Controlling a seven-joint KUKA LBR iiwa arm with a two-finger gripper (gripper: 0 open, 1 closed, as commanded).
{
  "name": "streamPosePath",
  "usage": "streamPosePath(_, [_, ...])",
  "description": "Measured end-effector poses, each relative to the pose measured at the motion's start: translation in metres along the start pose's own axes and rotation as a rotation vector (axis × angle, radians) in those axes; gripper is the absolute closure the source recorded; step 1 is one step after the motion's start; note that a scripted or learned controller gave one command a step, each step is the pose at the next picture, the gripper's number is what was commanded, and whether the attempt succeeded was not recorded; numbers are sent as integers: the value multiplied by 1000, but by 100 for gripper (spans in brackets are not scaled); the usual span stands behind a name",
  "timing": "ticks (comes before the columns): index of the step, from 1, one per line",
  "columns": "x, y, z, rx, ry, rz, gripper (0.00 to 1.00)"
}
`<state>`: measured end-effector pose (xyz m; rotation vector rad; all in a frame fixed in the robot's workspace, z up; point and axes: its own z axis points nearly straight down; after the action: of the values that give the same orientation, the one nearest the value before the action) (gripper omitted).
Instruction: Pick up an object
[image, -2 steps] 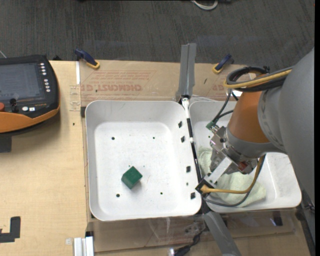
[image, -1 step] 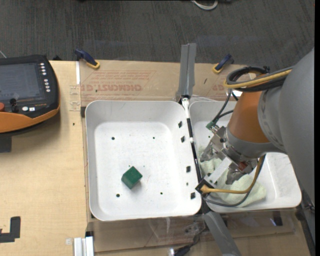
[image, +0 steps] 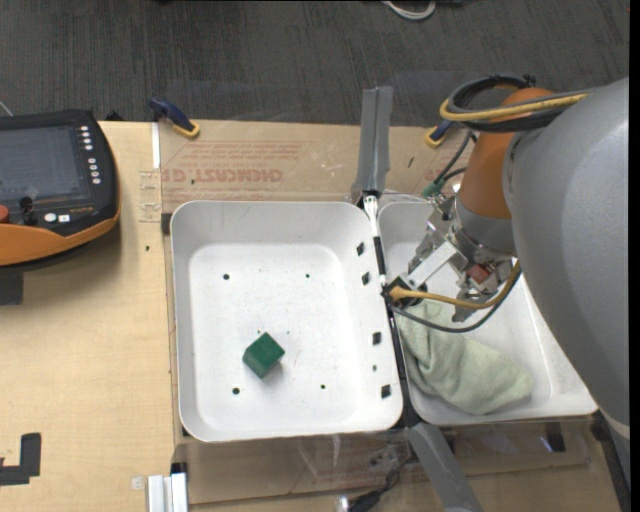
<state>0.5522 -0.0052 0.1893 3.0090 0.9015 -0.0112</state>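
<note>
Materials and finishes, bench with two bins

Left bin (image: 200, 300): white moulded plastic, smooth, faint sheen, small dark holes in the floor. Right bin (image: 545, 385): same white plastic. Cube (image: 264, 355): green, matt, looks like foam or soft plastic. Cloth (image: 465, 365): pale green fabric, soft, crumpled, towel-like nap. Surface (image: 80, 380): light wood-look board, matt and smooth. Cardboard sheet (image: 250, 165): brown, dull, with faded red print. Arm (image: 590, 250): grey painted shell, smooth satin finish; orange band (image: 485, 180) glossy. Pincer (image: 460, 280): bare metal parts, with yellow sheathed cable. Pendant (image: 50, 185): orange and black plastic, dark glossy screen. Floor (image: 250, 60): dark grey carpet, rough.
</note>
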Motion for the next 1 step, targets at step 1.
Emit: streamPosePath(1, [17, -50, 0, 1, 1, -407, 0])
